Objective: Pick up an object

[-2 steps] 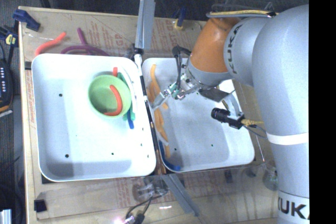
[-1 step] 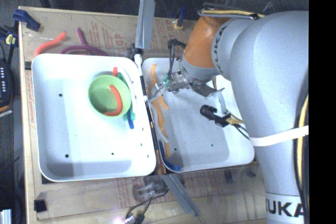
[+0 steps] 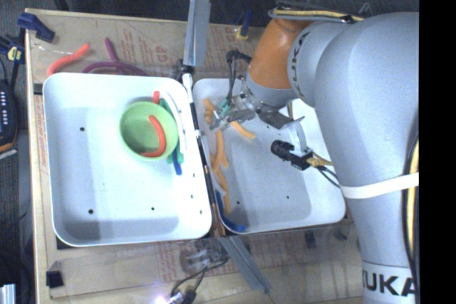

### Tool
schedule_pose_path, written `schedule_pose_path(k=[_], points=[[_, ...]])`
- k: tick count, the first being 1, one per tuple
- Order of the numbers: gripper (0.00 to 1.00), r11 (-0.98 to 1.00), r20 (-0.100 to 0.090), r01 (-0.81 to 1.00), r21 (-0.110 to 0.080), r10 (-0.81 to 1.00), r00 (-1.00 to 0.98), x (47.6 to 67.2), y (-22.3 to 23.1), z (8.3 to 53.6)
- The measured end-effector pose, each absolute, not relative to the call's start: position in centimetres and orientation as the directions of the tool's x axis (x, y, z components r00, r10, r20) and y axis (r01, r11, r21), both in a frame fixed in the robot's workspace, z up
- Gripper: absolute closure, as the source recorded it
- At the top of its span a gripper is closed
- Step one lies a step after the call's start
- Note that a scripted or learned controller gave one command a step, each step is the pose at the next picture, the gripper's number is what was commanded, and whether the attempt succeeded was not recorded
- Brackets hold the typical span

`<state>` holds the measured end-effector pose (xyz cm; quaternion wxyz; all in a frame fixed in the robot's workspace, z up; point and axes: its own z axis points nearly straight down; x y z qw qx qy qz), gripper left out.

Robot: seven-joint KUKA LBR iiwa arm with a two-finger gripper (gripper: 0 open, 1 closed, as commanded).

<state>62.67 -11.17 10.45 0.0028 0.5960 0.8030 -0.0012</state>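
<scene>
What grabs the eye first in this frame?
The big grey arm with its orange band fills the right side, its gripper low over the right bin among orange pieces. In the left bin, a bright green bowl with a red strip inside stands out near the divider.

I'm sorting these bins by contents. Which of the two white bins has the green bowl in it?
The left bin. The green bowl sits in its upper right part. The right bin has orange sticks, with the gripper over it.
</scene>
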Motion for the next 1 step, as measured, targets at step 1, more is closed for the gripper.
schedule_pose_path(k=[1], points=[[1.0, 0.054, 0.001, 0.999, -0.001, 0.999, -0.054, 65.7, -6.5, 19.22]])
